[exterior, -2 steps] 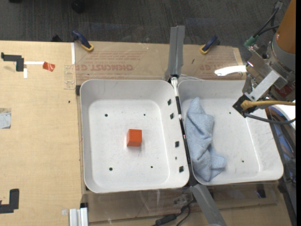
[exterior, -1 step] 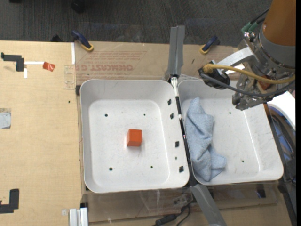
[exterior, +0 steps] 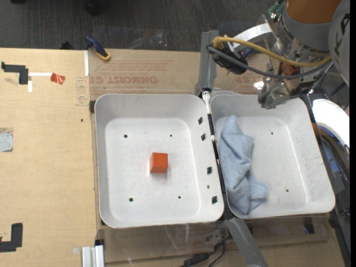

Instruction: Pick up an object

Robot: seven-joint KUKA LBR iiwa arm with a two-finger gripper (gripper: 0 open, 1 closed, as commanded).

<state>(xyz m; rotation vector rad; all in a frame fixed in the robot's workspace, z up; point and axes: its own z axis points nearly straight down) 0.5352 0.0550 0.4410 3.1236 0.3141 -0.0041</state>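
Gripper (exterior: 273, 98) is hanging over the far rim of the right bin (exterior: 311, 199), near that bin's far left corner. Its metal tip is small and dark against the bin edge, and I cannot tell how it is set. Nothing is showing at the tip.

Above it, the wrist is sitting under the orange band (exterior: 314, 1) of the arm, which is coming in from the upper right. A yellow cable (exterior: 250, 43) is looping from the wrist out to the left, alongside a black hose, both hanging above the cardboard sheet (exterior: 144, 74) behind the bins.

Directly below and left of the gripper, a light blue cloth (exterior: 239, 168) is lying crumpled along the left side of the right bin, running from mid-bin down to the near edge. It is apart from the gripper.

Further left, an orange block (exterior: 159, 163) is resting upright near the centre of the left bin (exterior: 111, 204), well apart from the gripper and from the cloth.

Outward again, a wooden bench top (exterior: 44, 166) is flanking the left bin, carrying a small red tag (exterior: 57, 78) and black brackets. A blue and yellow clamp (exterior: 97, 47) is lying at the far edge of the cardboard.
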